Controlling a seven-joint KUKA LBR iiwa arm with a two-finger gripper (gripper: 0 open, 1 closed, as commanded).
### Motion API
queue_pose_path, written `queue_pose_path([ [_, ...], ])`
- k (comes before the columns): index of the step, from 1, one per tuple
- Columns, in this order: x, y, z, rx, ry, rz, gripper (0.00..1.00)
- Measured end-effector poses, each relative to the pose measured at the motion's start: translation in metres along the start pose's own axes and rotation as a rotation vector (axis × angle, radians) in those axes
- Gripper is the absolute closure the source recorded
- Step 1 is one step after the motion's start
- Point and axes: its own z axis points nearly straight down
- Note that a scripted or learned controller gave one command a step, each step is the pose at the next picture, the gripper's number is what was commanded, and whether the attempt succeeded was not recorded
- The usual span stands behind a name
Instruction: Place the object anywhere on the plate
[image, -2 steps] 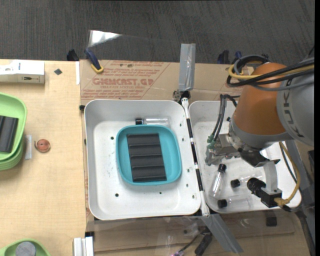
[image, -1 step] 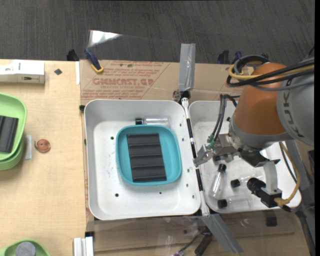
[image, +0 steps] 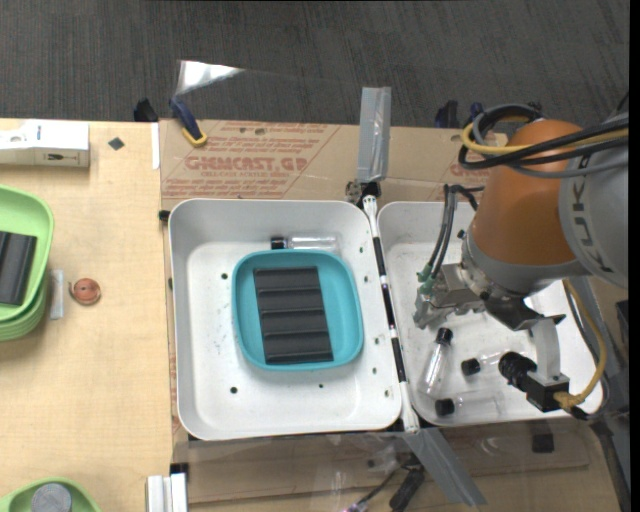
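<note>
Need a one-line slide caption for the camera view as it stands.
KUKA arm over the right bin, clear tubes below it; teal plate carrying a black ridged block in the left bin.

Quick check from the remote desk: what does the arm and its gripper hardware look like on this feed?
The arm is grey with a wide orange band above the wrist. Yellow and black cables loop over the band, and another yellow cable curves down on the right. Thin green wires run down to the gripper, a metallic grey block with dark fittings. Part of a dark letter marking shows on the grey casing.
</note>
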Motion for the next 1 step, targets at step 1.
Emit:
queue_pose_path([
  [1,0.0593,-0.0003,0.0350,-0.008,0.006,-0.104,1.00],
])
